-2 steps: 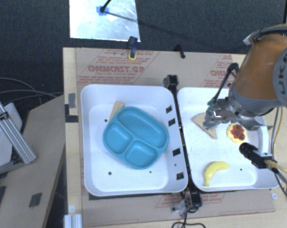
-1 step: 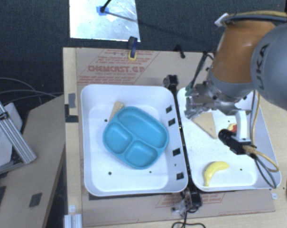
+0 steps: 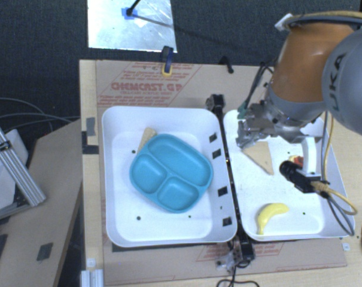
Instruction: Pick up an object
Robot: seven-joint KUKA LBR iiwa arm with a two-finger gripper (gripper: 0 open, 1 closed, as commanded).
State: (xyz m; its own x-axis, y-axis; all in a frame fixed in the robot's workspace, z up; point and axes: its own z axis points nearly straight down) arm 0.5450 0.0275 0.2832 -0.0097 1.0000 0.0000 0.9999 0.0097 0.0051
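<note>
Gripper [image 3: 248,137] sits low in the right bin [image 3: 324,226], beside a tan wedge [image 3: 261,156] (finger state: cannot tell). Banana [image 3: 269,214] lies nearer the front.

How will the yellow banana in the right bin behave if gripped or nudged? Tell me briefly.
The banana looks like a small toy, so it is probably light and stiff. Its curved, rounded body may rock or spin if pushed and could slip from the fingers. It lies apart from the gripper, near the right bin front wall.

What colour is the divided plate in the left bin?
Light blue. The divided plate shows plainly in the camera view, lying in the left bin.
</note>
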